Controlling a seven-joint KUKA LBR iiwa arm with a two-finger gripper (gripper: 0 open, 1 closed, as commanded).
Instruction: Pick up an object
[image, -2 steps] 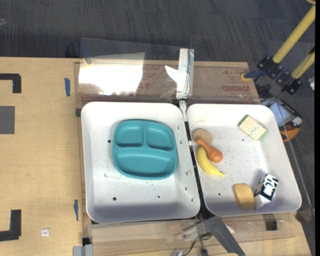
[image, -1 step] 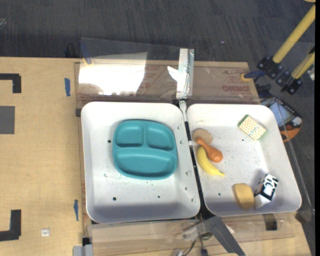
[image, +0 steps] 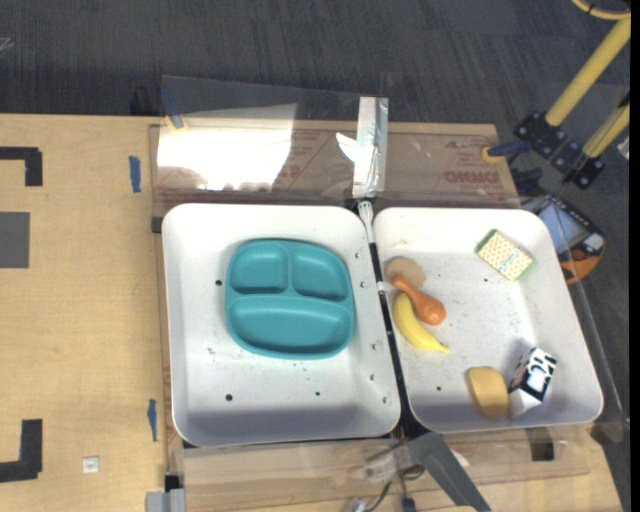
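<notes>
Your bench carries two white bins. One bin holds a teal plate; the other bin holds a banana touching a carrot, with a tan block near them.

Two white bins are sitting side by side. One teal plate is lying in the left one. One banana, one carrot, one green-patterned packet, one tan block and one black-and-white piece are lying in the right.
</notes>
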